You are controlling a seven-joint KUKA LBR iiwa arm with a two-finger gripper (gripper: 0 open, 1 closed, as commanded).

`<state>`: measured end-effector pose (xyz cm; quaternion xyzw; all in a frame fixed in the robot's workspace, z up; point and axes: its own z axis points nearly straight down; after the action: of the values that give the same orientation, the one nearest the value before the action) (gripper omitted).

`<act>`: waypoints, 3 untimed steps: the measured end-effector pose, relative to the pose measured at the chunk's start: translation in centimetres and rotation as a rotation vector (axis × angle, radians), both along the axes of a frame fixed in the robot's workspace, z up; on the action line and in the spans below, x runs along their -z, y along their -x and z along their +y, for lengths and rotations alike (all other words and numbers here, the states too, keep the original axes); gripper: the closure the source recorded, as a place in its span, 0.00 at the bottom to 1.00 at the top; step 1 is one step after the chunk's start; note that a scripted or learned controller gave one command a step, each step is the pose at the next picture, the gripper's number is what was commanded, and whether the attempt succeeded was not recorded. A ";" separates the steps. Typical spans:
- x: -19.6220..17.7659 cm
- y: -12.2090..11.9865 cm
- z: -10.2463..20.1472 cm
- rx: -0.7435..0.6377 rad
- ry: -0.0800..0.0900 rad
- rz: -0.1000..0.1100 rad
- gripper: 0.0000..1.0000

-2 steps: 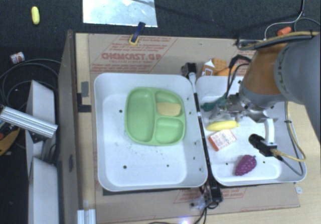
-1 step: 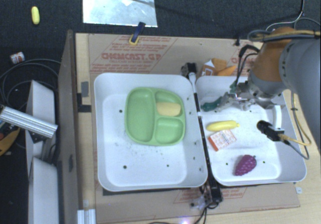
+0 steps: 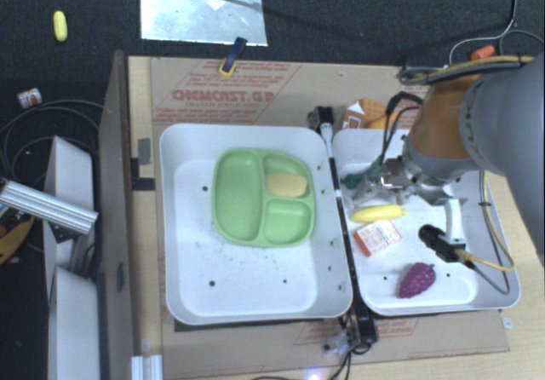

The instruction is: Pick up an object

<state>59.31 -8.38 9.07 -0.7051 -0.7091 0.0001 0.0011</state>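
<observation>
My gripper (image 3: 368, 186) is low in the right bin (image 3: 485, 293), near its left wall. Just in front of the gripper lies a yellow banana (image 3: 377, 213), close to it or touching it; I cannot tell which. A small red and white box (image 3: 377, 238) lies in front of the banana. A purple bunch of grapes (image 3: 416, 279) rests near the bin's front. In the left bin (image 3: 196, 285) a green divided plate (image 3: 247, 199) holds a yellow food piece (image 3: 286, 185) in its upper right compartment.
An orange and white packet (image 3: 362, 114) sits at the right bin's back edge. The divider between the bins (image 3: 341, 225) runs just left of the gripper. The arm's grey body (image 3: 494, 123) hangs over the right bin's back right part.
</observation>
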 end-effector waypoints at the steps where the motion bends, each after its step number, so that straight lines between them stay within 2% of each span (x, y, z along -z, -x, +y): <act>1: -1.7 -3.1 -1.6 0.001 0.003 -0.008 0.00; 2: 0.8 0.3 -0.1 0.005 0.001 0.001 0.00; 3: 0.5 -3.5 -1.9 0.002 0.003 -0.007 0.00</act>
<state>62.77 -10.28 8.53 -0.7057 -0.7085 -0.0015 -0.0024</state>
